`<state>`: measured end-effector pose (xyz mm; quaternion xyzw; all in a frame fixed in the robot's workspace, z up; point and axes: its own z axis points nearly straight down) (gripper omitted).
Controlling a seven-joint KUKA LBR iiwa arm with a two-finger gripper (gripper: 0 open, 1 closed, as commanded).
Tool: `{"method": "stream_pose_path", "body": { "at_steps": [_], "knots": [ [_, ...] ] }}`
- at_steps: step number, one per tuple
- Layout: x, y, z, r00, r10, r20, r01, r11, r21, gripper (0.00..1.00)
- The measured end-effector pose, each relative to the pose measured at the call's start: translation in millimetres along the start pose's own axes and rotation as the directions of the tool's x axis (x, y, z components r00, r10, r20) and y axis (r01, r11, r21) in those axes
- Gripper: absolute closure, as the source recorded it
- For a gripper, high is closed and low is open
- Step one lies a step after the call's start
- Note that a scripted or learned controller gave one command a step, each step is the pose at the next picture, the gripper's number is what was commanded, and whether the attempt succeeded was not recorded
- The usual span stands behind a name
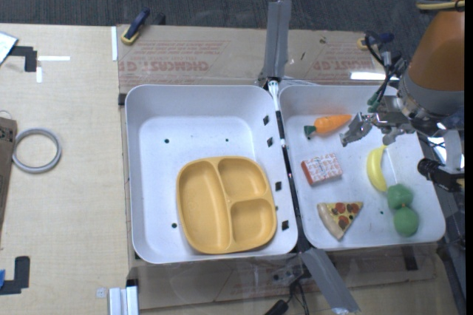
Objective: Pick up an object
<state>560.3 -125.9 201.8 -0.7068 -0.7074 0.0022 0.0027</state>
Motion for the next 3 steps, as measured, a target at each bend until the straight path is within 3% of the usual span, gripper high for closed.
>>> {"method": "stream_pose_path", "body": {
  "at_steps": [1, 2, 3],
  "knots": [
    [-51.4, -23.6, 106.6, 0.997, -0.076, 0.0, 0.076, 0.997, -0.002, 0.0],
    [-52.0, -23.6, 100.1, 0.997, -0.073, -0.002, 0.073, 0.997, 0.001, 1.0],
    [-36.0, 31.6, 4.8, 1.0, -0.018, 0.001, 0.018, 1.0, -0.003, 1.0]
  ]
}}
